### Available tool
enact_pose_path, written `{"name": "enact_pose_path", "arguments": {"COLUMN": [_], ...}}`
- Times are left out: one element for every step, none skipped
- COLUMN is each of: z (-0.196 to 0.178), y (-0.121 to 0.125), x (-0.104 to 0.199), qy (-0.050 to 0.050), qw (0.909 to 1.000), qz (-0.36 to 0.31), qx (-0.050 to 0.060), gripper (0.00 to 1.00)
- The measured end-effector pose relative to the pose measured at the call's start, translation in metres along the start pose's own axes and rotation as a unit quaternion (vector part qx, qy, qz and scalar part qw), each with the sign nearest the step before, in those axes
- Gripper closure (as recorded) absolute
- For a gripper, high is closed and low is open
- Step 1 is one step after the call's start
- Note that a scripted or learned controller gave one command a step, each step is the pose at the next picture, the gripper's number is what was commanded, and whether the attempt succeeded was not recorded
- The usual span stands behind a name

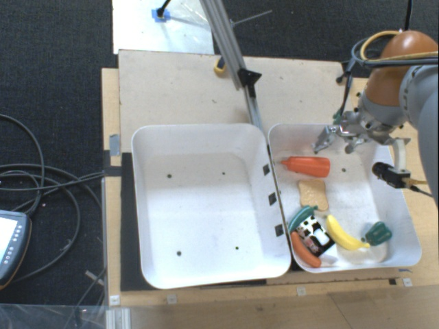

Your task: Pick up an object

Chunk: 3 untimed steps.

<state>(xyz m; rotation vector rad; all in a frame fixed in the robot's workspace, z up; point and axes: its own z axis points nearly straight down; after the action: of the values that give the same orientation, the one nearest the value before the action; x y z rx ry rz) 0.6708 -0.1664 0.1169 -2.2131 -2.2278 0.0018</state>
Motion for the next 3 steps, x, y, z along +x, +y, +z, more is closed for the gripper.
{"name": "enact_pose_path", "arguments": {"z": [0.027, 0.013, -0.032], "y": [0.001, 0.002, 0.009], "x": [0.0, 0.0, 0.0], "qy": [-0.001, -0.001, -0.001], "qw": [1.0, 1.0, 1.0], "qz": [0.0, -0.002, 0.0], "qx": [-0.001, -0.004, -0.005], "gripper": [0.0, 1.0, 1.0]}}
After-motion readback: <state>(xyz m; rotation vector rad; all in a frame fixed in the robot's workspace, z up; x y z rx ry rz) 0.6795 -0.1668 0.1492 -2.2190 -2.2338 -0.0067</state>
